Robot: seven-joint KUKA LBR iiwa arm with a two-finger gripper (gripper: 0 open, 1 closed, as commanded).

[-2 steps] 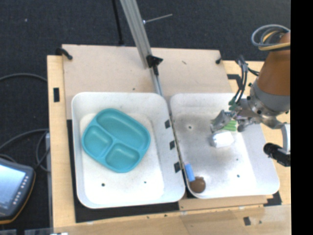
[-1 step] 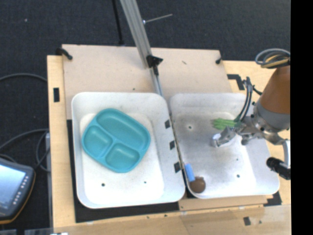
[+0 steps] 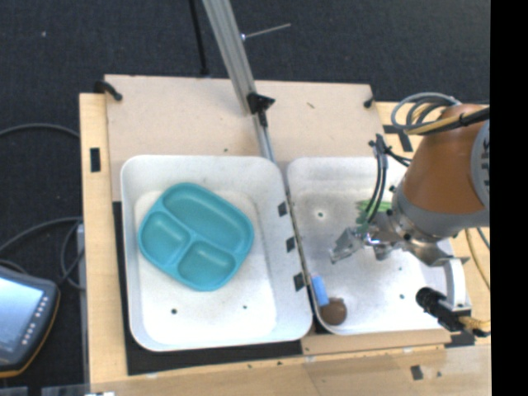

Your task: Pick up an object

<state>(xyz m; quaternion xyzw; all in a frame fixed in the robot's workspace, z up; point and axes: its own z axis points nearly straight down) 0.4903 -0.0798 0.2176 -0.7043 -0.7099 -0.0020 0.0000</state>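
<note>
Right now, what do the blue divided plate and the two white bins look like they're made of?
The divided plate looks like molded plastic: one even teal color, soft rounded compartment ridges, a dull sheen. The left bin and right bin also look like plastic, matte white with rounded corners and a faintly speckled surface, though coated metal can't be ruled out.

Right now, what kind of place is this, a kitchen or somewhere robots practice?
Probably a robot test lab, not a kitchen. A grey and orange robot arm reaches over two white bins on a workbench, and cables trail across the dark floor.

No readable text, labels or numbers
</note>
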